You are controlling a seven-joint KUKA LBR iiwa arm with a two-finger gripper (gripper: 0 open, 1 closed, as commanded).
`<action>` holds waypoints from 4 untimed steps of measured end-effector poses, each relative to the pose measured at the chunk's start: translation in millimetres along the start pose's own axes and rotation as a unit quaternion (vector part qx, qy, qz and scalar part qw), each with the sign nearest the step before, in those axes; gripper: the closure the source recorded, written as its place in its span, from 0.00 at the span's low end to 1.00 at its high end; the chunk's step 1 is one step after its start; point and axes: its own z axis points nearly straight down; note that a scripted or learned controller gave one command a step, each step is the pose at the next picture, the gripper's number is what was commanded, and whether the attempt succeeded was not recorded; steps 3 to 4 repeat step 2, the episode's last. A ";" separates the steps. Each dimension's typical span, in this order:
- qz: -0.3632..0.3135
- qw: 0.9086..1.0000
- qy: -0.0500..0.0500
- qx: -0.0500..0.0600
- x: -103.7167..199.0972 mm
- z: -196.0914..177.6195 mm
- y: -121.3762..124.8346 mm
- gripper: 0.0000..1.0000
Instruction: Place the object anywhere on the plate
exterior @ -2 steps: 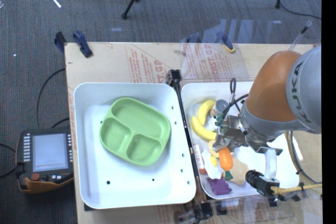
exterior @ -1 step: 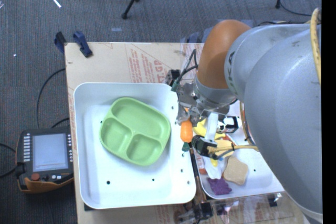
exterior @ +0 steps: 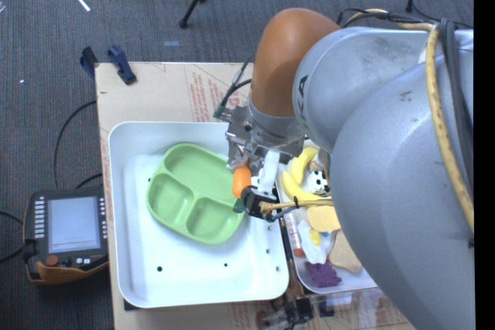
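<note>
From my remote seat I see the grey arm (exterior: 387, 135) bulking over the right bin (exterior: 340, 284) of toys, its wrist dropped to the left bin (exterior: 124, 197) on the desk (exterior: 170, 89), the pincer (exterior: 246, 183) clamped on an orange object (exterior: 241, 181) at the green plate (exterior: 193, 193)'s right rim.

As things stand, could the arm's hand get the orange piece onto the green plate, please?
Probably yes: the hand holds the orange piece right at the green plate's right rim, with nothing between them.
</note>
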 end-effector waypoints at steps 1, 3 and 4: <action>-0.001 1.000 -0.002 0.001 -0.9 1.1 -0.4 0.00; -0.034 0.999 -0.003 0.003 56.8 38.0 -25.8 0.00; -0.034 0.999 -0.003 0.003 56.8 38.0 -25.8 0.00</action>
